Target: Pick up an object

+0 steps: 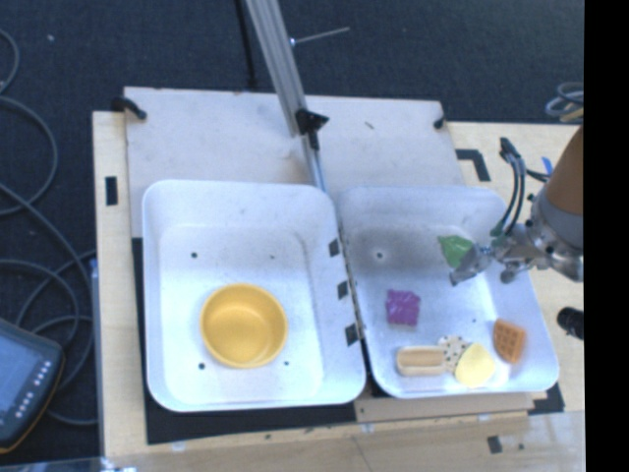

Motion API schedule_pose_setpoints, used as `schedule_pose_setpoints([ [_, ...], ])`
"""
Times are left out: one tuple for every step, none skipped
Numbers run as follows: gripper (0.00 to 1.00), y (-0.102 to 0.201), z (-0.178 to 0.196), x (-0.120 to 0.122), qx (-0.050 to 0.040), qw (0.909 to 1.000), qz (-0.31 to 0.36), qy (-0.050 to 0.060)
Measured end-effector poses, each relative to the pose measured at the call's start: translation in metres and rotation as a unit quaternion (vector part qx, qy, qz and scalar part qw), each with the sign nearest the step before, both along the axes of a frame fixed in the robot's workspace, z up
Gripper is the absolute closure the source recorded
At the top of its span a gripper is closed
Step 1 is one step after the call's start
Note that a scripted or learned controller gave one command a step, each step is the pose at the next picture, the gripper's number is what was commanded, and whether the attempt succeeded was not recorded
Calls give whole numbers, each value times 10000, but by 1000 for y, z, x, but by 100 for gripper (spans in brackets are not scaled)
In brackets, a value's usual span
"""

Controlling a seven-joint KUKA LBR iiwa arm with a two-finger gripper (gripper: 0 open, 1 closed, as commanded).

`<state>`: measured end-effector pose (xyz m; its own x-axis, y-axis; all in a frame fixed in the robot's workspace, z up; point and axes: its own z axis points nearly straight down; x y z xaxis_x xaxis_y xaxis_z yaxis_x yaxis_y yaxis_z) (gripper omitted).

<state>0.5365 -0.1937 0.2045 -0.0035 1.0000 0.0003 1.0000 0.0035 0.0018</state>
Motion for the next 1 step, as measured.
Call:
schedule_pose_setpoints([
  [0,0,0,0,1,10000,-5,-2],
])
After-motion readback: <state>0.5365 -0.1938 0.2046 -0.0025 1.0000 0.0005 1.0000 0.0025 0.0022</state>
